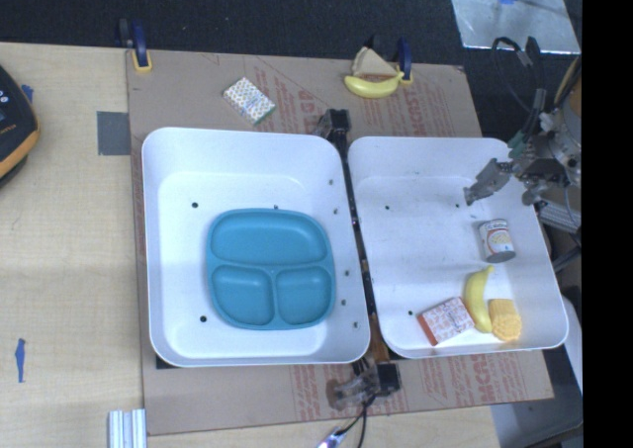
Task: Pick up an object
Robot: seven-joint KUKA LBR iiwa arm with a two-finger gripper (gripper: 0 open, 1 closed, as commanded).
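Note:
The right bin [415, 189] holds a small grey can [497, 239] with a red label near its right wall. A yellow banana [478, 298], a yellow block [505, 318] and a red-and-white packet [447, 320] lie in the bin's front right corner. My gripper [504, 193] hangs over the far right part of this bin, just behind the can. It is open, and there is nothing between its fingers [482, 186].
The left bin [168, 179] carries a blue divided plate [269, 267]. Behind the bins, on the cardboard, lie a second banana [372, 86] and a patterned packet [248, 99]. A clamp [336, 123] sits between the bins at the back.

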